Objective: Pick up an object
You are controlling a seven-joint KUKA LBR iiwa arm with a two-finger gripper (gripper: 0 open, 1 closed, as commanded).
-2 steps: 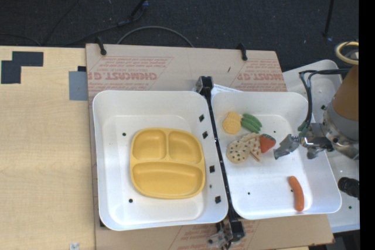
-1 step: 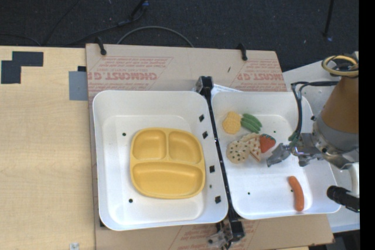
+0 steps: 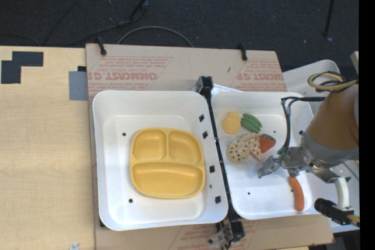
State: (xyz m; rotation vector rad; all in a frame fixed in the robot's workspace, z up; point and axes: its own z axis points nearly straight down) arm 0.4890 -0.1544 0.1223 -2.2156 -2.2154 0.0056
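Orange-brown band [image 3: 335, 120] on a grey arm [image 3: 328, 152], rounded housing. Black cable [image 3: 286, 126] looped along the left side, yellowish coil [image 3: 328, 80] above. Small grey metal claw [image 3: 268, 169] at the tip. Black fitting [image 3: 329, 209] low right.

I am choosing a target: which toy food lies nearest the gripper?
The orange sausage, alone just below the gripper; the other foods cluster farther up-left.

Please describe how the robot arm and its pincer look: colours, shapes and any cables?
The arm is a thick rounded body with an orange-brown band above grey wrist parts. The pincer is small, dark grey metal. Black cables loop beside the arm.
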